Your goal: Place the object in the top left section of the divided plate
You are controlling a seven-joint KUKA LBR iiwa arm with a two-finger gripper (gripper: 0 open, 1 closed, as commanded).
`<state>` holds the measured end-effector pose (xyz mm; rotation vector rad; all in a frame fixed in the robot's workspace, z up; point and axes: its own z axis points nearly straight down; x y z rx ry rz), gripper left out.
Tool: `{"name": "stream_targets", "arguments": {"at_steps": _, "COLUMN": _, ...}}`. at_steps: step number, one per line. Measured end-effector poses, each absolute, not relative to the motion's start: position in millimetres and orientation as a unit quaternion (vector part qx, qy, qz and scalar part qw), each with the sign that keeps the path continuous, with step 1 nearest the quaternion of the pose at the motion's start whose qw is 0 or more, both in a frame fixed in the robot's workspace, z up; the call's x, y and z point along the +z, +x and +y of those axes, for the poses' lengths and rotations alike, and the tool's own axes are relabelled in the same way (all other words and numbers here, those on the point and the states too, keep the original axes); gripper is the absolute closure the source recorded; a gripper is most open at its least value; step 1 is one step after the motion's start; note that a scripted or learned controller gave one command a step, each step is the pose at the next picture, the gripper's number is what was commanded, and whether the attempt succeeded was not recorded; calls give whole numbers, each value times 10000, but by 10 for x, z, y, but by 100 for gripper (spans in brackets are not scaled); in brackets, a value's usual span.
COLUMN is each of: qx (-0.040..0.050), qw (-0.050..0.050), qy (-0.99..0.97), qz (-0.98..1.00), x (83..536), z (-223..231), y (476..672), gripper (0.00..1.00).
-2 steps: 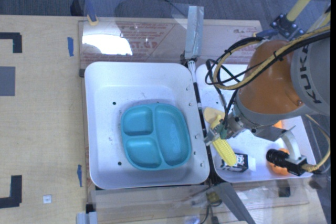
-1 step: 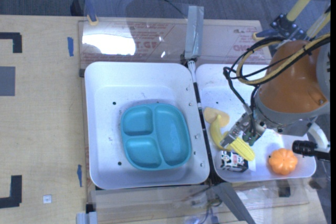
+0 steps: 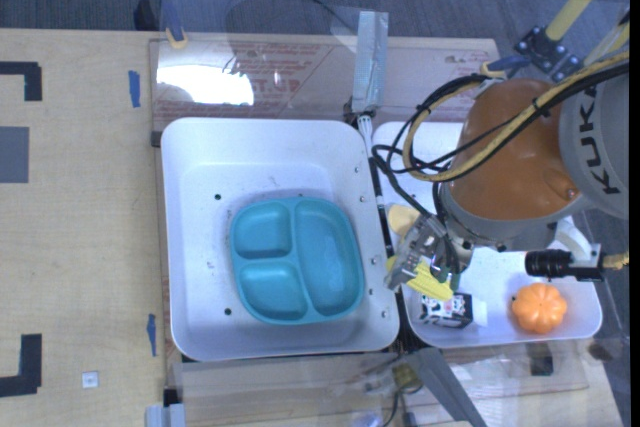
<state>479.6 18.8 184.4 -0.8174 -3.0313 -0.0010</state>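
Observation:
A teal divided plate lies in the left bin; it has two small sections on its left and one long section on its right, all bare. My gripper hangs low over the left side of the right bin, just right of the wall between the bins. A yellow object lies right beside or under the gripper tip; whether it is held is unclear. A pale yellow piece sits just above the gripper.
An orange pumpkin-like fruit rests at the right bin's front right. A small black-and-white box lies near that bin's front edge. Cables loop over the right bin's back. The arm's orange band covers much of that bin.

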Motion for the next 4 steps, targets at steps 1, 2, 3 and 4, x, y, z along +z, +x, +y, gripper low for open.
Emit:
{"name": "stream_targets", "arguments": {"at_steps": 1, "qx": -3, "qw": 5, "qy": -1251, "qz": -9921, "x": 1846, "z": 41, "y": 4799, "gripper": 100}}
{"name": "stream_targets", "arguments": {"at_steps": 2, "qx": -9, "qw": -15, "qy": 591, "qz": -9983, "x": 1847, "z": 301, "y": 4800, "gripper": 100}}
{"name": "stream_targets", "arguments": {"at_steps": 3, "qx": -1, "qw": -30, "qy": 1220, "qz": -9925, "x": 1848, "z": -147, "y": 4957, "gripper": 100}}
{"name": "stream_targets", "arguments": {"at_steps": 4, "qx": -4, "qw": -19, "qy": 2766, "qz": -9610, "x": 1849, "z": -257, "y": 4888, "gripper": 100}}
